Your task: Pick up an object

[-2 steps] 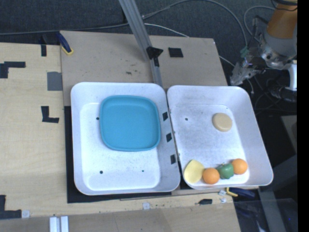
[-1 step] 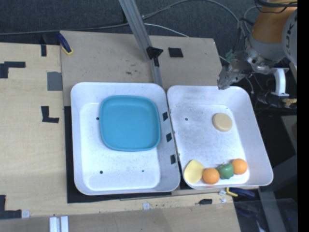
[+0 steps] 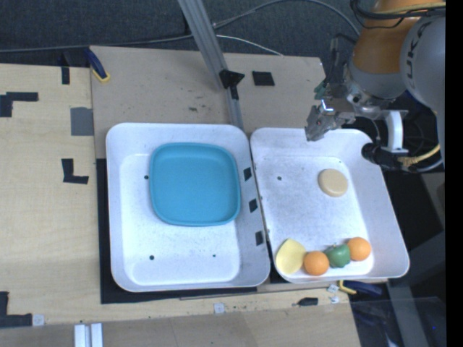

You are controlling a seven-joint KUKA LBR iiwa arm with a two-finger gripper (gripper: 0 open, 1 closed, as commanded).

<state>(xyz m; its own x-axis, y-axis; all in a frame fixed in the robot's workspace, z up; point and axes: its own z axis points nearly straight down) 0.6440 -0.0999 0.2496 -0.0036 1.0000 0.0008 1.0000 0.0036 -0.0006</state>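
At the far right corner of the right bin (image 3: pixel 376 194), the gripper (image 3: pixel 316 130) hangs over the rim, pointing down and to the left, with nothing between its fingers; whether they are spread or closed cannot be told from this angle. The arm (image 3: pixel 405 42) comes in from the upper right, grey with an orange band above the wrist.

Two shallow white bins sit side by side on a pale wooden surface (image 3: pixel 43 194). The left bin (image 3: pixel 123 215) holds a square blue plate (image 3: pixel 194 183) with rounded corners, lying flat in the bin's far half.

The right bin holds five small things. A beige disc (image 3: pixel 333 182) lies alone toward the middle right, well apart from the gripper. Along the near edge runs a row (all close together, some touching): a yellow piece (image 3: pixel 290 256) at the left, then an orange ball (image 3: pixel 315 263), then a green item (image 3: pixel 338 255), then a second orange ball (image 3: pixel 359 249) at the right.

A grey metal bar (image 3: pixel 210 42) slants down from the top of the view to the gap between the bins. Black tape marks dot the surface at the left.
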